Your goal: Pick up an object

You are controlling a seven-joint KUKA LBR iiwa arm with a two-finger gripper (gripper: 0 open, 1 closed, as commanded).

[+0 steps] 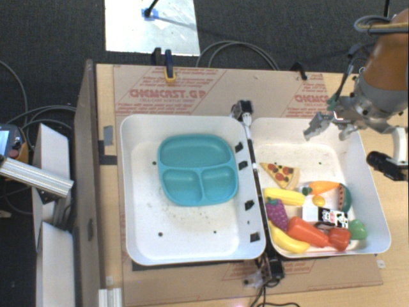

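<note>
A teal divided plastic plate (197, 170) is lying alone in the left white bin (137, 190). Toy foods are crowding the right white bin (374, 200), a pizza slice (280, 173) sitting apart and reachable. The gripper (330, 125) is hovering above that bin's far rim, fingers spread, holding nothing.

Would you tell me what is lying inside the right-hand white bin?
The right bin holds toy food: a pizza slice, bananas, grapes, a red pepper, a carrot. Anything beneath that pile is covered.

Dark carpet floor (51, 24), wooden bench (211, 85)
</note>
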